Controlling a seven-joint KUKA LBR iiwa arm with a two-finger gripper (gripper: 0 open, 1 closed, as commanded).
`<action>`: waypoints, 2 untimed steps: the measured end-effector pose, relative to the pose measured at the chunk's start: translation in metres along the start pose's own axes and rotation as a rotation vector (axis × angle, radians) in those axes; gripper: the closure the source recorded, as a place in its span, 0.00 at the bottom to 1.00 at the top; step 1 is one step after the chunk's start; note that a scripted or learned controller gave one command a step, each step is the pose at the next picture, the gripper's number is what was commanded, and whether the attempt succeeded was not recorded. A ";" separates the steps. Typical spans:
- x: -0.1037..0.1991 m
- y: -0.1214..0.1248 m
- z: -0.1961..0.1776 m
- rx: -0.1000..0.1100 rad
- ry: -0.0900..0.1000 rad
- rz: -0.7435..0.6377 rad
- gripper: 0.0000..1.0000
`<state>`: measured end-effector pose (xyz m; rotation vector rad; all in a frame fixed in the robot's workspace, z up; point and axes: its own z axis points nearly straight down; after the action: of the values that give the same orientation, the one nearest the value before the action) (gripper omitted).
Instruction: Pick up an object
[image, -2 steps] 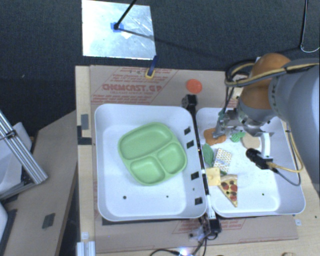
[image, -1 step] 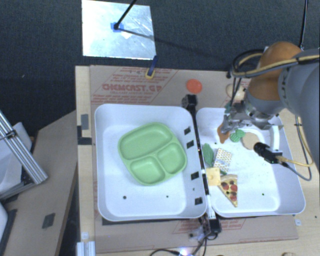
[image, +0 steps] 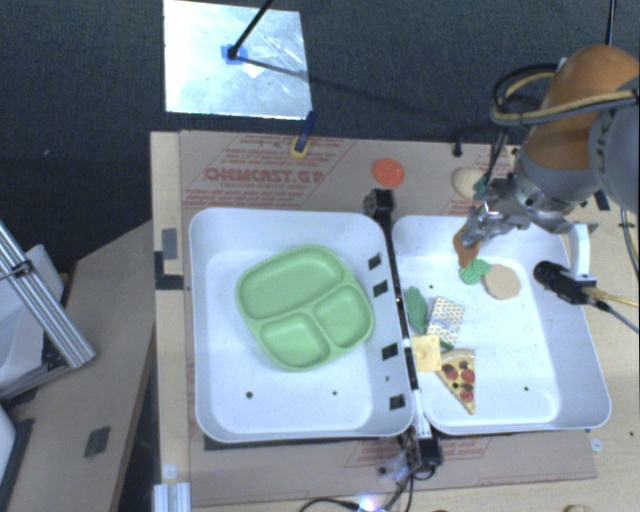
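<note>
We see the end effector (image: 480, 228) over the right bin's (image: 570, 400) far edge, an orange piece (image: 466, 244) at its tips; whether it grips we cannot tell. Just below lie a green knobbly piece (image: 474, 270) and a smooth tan disc (image: 502, 282). A pizza slice (image: 459, 376), yellow square (image: 427, 354) and speckled wedge (image: 445, 317) sit near the divider. The left bin (image: 215, 390) holds a glossy green tray (image: 303, 306) with bare rim all round.

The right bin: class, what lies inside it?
Inside the right bin lie a pizza slice, a yellow block, a patterned card, a green piece and a tan disc. The tool covers part of another green item.
</note>
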<state>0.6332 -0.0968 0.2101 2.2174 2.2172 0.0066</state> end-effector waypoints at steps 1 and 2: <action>0.000 0.001 -0.016 0.003 0.001 -0.004 1.00; 0.053 -0.006 -0.006 0.007 0.003 -0.010 1.00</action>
<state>0.6269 -0.0441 0.2164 2.2119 2.2330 0.0017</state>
